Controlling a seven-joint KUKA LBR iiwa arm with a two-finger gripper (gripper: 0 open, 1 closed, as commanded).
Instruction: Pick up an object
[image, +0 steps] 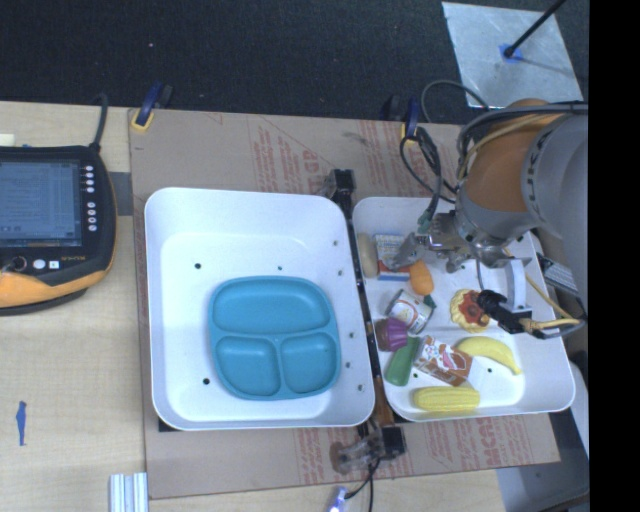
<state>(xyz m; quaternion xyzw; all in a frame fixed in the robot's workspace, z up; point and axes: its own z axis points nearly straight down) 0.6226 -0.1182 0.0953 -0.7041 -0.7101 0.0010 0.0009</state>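
tray (272, 336) in left bin (170, 225)

A blue tray (272, 335) with three compartments lies in the left bin (175, 225). Far left on the bench, well apart from this bin, a black and orange pendant (55, 225) with a screen rests.

- Even, fairly bright light falls from overhead across the wooden bench (70, 400), with no harsh hotspots.
- The left white bin (250, 215) glares slightly along its rim, and its inner walls carry soft grey shading.
- The blue divided tray (273, 335) casts barely any shadow.
- The dark floor in the upper frame swallows all detail.
- The picture is soft and grainy; the small items in the right bin (540, 395) blur together.
- The arm (520, 170) looms unsharp at the upper right.
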